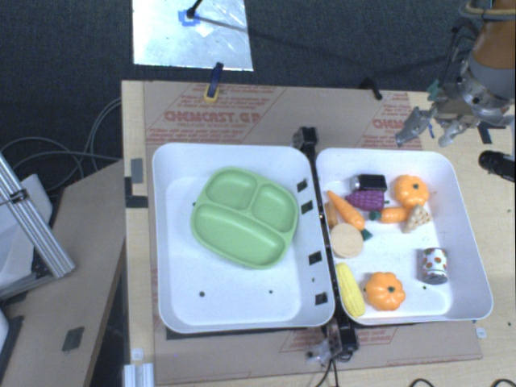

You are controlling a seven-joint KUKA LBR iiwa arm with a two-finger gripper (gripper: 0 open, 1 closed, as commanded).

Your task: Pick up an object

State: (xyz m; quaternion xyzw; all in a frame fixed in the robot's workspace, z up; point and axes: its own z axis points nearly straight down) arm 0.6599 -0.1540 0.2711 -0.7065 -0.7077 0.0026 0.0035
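Green divided plate [244,217] in left bin [173,297].

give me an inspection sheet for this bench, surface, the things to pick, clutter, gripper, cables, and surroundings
Surface: bench bearing two white bins side by side; left bin, right bin.
Job's things: in the right bin, two small pumpkins, carrot, corn cob, purple piece, small can, pale round disc, black block.
Clutter: green divided tray in the left bin.
Gripper: gripper above the bench behind the right bin, holding nothing; jaws spread.
Cables: loops left of the bench; more at the front edge.
Surroundings: dark carpet, silver sheet, metal frame.
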